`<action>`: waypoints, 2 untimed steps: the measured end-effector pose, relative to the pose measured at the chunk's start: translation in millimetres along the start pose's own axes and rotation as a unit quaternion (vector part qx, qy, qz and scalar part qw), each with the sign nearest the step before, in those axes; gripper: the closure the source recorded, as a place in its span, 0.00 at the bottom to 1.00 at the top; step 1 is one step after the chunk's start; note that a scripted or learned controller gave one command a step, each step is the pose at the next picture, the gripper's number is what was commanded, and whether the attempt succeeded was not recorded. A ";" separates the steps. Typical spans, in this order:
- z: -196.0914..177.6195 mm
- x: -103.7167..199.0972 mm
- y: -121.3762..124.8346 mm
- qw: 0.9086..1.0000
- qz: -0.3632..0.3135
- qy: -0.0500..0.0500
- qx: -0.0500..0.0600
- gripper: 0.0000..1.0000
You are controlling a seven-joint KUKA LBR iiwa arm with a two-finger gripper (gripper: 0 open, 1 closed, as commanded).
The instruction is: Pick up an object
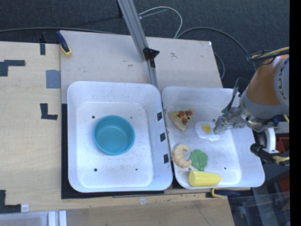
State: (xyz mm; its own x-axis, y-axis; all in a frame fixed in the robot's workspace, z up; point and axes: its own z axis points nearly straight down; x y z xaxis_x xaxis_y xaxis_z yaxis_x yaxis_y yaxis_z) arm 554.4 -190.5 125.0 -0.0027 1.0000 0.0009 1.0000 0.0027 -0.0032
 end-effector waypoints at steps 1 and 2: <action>-44.2 7.1 -0.6 1.000 0.000 -0.001 -0.003 1.00; -97.2 7.5 0.6 1.000 0.000 -0.001 -0.004 1.00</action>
State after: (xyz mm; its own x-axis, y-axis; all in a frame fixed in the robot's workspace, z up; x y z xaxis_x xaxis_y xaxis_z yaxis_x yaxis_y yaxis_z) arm 555.2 -183.1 222.2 -0.0023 1.0000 -0.0016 1.0000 0.0023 0.0044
